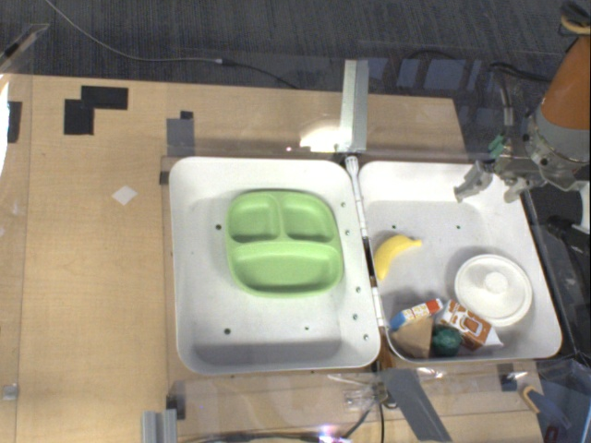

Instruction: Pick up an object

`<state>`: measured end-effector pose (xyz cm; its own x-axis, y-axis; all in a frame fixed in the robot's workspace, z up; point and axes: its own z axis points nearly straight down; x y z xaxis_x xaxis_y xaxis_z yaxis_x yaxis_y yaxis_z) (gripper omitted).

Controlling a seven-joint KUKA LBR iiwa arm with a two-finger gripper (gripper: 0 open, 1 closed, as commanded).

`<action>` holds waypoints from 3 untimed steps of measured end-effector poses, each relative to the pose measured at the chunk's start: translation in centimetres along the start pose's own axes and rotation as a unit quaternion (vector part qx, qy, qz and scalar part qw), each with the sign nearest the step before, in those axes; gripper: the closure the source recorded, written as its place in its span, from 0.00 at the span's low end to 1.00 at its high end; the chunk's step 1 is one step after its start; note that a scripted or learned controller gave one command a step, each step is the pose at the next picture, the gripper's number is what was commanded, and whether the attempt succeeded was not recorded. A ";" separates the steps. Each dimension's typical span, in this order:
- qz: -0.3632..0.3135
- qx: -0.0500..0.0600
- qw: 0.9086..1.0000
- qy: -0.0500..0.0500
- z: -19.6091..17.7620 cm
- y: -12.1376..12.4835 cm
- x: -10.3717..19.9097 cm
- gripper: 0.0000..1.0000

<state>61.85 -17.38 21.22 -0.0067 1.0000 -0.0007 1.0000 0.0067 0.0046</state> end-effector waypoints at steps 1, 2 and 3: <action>0.039 0.001 0.999 0.000 7.4 -0.4 6.1 0.00; 0.010 -0.015 1.000 -0.001 11.0 -4.4 8.2 0.00; -0.018 -0.017 1.000 -0.003 11.2 -4.1 8.7 0.00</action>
<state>57.78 -8.74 10.00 -0.0430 0.9990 -0.0079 0.9983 0.0432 0.0379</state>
